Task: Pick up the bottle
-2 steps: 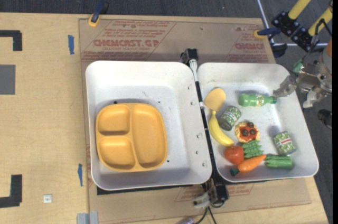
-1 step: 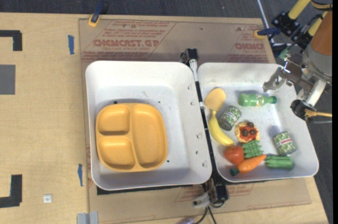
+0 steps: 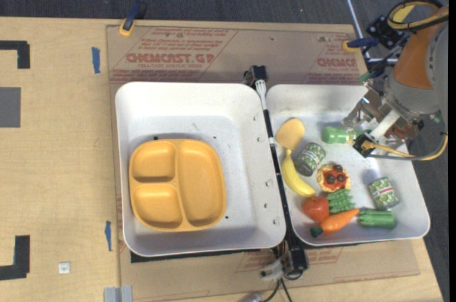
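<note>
The bottle (image 3: 333,134) is small and green. It lies on its side near the back of the right bin (image 3: 420,222). My gripper (image 3: 362,131) hangs low over that bin, right at the bottle's right end, either touching it or very close. The grey wrist with its orange band (image 3: 417,65) rises behind it towards the upper right. The gripper body hides the bottle's right tip.
Crowded in the right bin are a banana (image 3: 296,178), a yellow pear (image 3: 290,132), two cans (image 3: 309,158) (image 3: 382,192), a toy pizza (image 3: 333,178), a tomato (image 3: 316,208), a carrot (image 3: 336,221) and a cucumber (image 3: 375,219). An orange divided plate (image 3: 177,184) lies in the left bin (image 3: 192,101).
</note>
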{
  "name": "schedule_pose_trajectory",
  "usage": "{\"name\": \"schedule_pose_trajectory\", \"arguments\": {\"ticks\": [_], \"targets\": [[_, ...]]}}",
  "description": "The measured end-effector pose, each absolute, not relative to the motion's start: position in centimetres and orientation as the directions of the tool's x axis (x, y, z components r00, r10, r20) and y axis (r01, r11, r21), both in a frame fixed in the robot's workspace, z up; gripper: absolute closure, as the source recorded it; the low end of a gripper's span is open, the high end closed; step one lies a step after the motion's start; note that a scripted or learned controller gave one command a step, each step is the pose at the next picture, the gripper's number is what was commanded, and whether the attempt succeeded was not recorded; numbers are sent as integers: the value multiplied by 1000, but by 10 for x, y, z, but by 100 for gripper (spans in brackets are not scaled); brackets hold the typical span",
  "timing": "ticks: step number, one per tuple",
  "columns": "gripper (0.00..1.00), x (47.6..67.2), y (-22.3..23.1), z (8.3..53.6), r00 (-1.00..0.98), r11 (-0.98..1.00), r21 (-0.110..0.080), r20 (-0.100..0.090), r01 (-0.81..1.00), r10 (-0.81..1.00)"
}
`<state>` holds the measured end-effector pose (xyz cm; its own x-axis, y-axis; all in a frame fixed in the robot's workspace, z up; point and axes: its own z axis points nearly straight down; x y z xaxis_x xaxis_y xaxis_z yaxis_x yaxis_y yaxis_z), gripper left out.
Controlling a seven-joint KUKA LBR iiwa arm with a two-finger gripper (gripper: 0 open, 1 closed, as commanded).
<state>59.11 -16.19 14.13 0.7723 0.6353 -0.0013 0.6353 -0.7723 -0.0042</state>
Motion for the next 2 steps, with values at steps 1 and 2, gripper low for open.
{"name": "schedule_pose_trajectory", "arguments": {"ticks": [1,2], "targets": [[100,592,-162,152,771,-771,-4,-2,637,637],[0,591,-162,151,771,-771,-4,-2,637,637]]}}
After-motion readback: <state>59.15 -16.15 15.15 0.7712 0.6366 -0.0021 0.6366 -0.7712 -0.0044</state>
